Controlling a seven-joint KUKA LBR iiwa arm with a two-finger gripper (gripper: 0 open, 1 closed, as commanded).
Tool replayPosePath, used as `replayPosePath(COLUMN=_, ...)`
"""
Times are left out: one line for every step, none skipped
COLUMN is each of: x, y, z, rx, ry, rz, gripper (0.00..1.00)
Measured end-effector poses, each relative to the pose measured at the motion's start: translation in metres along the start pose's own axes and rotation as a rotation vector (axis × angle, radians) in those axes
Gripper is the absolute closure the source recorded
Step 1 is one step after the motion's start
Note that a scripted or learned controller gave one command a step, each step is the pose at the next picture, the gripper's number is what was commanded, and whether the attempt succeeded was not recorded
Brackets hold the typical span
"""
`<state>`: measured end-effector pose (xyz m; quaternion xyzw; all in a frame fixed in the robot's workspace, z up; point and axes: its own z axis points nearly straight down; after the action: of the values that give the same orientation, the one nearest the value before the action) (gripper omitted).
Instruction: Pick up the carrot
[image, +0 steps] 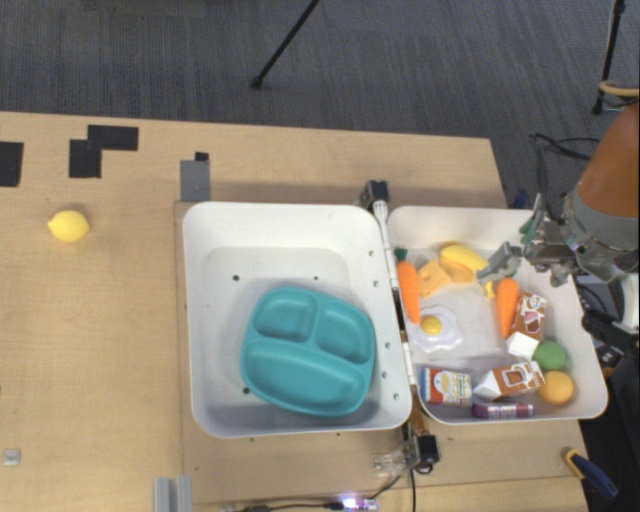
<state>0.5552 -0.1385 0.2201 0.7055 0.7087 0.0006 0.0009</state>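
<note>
The gripper (522, 258) is hanging over the far right part of the right bin (470, 218), its metal fingers (497, 262) spread apart with nothing between them, one reaching out to the left above the bin floor. Just below and beside that finger, a carrot (507, 305) is lying nearly upright in the view, its thick end toward the gripper and its tip pointing toward the near side; it is sitting apart from the fingers, ungrasped. A second carrot (407, 290) is resting along the bin's left wall. Between the two, a toy fried egg (433, 325) is lying on the floor, with a yellow banana-like piece (460, 261) beyond it. Small milk cartons (447, 384) are crowding the near edge, alongside a green ball (549, 354) and an orange ball (556, 387). In the left bin (220, 240), a teal divided tray (308, 350) is sitting at a slight angle. Well off to the left, a lemon (68, 226) is resting on the wooden bench (90, 350).
</note>
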Motion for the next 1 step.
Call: replayPosePath(x=-0.0126, y=0.0289, z=0.1151, rx=-0.001, ry=0.0, rz=-0.032, gripper=0.0)
